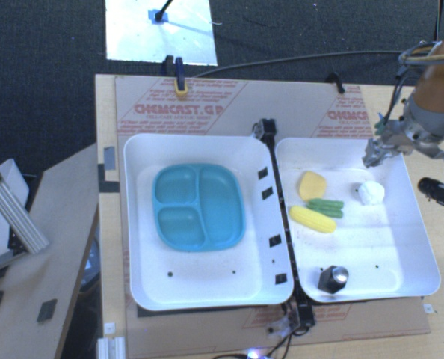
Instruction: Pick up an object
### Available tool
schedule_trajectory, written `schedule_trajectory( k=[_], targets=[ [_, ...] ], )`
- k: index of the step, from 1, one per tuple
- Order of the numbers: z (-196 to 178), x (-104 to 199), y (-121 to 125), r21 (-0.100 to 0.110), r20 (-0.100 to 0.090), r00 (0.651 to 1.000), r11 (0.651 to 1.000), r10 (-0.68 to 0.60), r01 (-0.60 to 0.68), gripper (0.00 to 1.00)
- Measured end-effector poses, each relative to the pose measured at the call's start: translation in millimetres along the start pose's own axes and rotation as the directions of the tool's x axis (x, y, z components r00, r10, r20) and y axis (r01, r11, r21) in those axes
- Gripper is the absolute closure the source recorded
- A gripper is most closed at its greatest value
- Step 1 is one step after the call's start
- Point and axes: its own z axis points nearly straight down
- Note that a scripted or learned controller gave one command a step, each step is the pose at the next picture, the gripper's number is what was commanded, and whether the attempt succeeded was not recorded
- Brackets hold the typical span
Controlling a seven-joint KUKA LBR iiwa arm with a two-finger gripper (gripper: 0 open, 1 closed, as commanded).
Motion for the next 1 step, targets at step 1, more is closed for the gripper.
schedule_trajectory(
  k=[1],
  targets=[
    [-65.7,1.1,5.1,-0.003,0.001,1.0,1.0,0.001,-0.001,1.0]
  ],
)
